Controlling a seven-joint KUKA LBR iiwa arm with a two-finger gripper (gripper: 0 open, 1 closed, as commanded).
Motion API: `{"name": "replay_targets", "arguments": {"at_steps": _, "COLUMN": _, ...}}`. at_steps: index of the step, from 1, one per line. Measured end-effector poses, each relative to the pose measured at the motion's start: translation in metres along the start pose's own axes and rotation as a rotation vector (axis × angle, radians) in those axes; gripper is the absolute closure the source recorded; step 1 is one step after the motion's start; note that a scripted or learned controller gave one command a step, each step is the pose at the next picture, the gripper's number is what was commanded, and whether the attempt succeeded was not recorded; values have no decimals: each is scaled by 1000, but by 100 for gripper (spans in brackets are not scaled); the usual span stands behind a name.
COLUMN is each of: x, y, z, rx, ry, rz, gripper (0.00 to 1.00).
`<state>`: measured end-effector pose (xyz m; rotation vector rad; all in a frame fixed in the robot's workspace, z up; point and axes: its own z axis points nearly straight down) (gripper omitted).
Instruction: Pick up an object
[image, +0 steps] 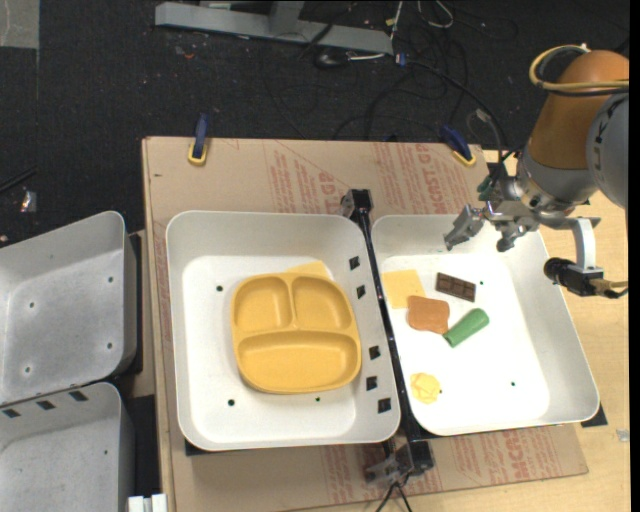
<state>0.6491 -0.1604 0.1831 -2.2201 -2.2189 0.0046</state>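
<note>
In the right bin (540, 350) lie a yellow flat square (402, 286), a dark brown bar (456, 288), an orange-brown piece (429, 314), a green cylinder (466, 327) and a small yellow lump (425, 386). My gripper (487, 231) hangs over the bin's far right corner, up and to the right of the brown bar. Its two fingers stand spread apart with nothing between them.
The left bin (200, 300) holds a yellow divided tray (296, 333). A black divider (372, 300) runs between the bins. Both bins rest on a cardboard sheet (270, 170) held by clamps. White bin lids (60, 310) lie at the far left.
</note>
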Motion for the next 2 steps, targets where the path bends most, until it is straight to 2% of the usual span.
{"name": "replay_targets", "arguments": {"at_steps": 1, "x": 2, "y": 6, "z": 62, "rx": 0, "ry": 1, "rz": -3, "gripper": 0}}
{"name": "replay_targets", "arguments": {"at_steps": 2, "x": 2, "y": 8, "z": 47, "rx": -7, "ry": -1, "rz": -4, "gripper": 100}}
